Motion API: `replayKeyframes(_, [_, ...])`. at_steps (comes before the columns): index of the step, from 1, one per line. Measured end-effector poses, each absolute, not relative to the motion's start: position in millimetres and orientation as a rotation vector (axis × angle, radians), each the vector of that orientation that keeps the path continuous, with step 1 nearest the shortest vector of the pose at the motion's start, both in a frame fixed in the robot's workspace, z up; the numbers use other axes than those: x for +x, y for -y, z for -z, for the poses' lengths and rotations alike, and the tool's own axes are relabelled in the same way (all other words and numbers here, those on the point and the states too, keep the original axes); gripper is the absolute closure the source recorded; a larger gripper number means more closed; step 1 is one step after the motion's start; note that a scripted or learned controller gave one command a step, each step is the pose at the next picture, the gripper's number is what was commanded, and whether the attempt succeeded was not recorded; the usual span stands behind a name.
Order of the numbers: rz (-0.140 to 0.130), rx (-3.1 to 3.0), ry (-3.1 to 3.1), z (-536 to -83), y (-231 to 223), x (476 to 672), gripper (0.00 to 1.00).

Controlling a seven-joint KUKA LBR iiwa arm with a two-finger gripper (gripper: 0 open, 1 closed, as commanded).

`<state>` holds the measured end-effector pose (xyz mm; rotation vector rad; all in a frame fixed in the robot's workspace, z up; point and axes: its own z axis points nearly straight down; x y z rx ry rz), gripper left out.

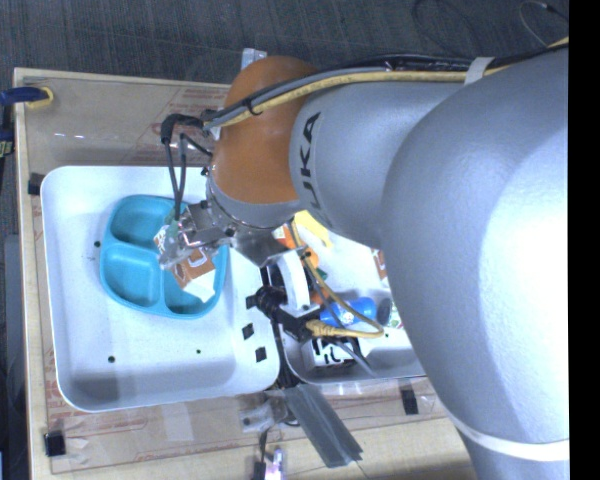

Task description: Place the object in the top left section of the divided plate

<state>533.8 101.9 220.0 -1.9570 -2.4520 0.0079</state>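
Observation:
A blue divided plate (140, 258) lies in the left white bin (80, 348). My gripper (180, 248) hangs over the plate's right side, above the ridge between its sections. A small orange-brown and white object (193, 268) sits right at the fingertips, over the plate's right section. The view does not make clear whether the fingers clasp it or whether it rests in the plate. The arm's orange band (255, 148) and grey body cover the area behind.
The right bin (355, 368) holds several mixed items, among them a blue and yellow one (345, 313) and an orange one (305, 233). Most of that bin lies under the arm. The left bin's floor around the plate is bare white.

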Motion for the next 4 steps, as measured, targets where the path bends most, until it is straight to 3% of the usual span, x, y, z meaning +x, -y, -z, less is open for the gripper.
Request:
replayKeyframes(1, [-0.006, -2.051, 2.377, -295.9, -143.4, 604.9, 1.0])
replayKeyframes(2, [-0.011, -2.005, 2.413, -220.7, -157.9, 566.0, 1.0])
replayKeyframes(3, [-0.001, -1.464, 2.781, -329.7, -73.0, 555.8, 1.0])
replayKeyframes(4, [-0.007, -1.056, 2.954, -228.4, -178.2, 533.0, 1.0])
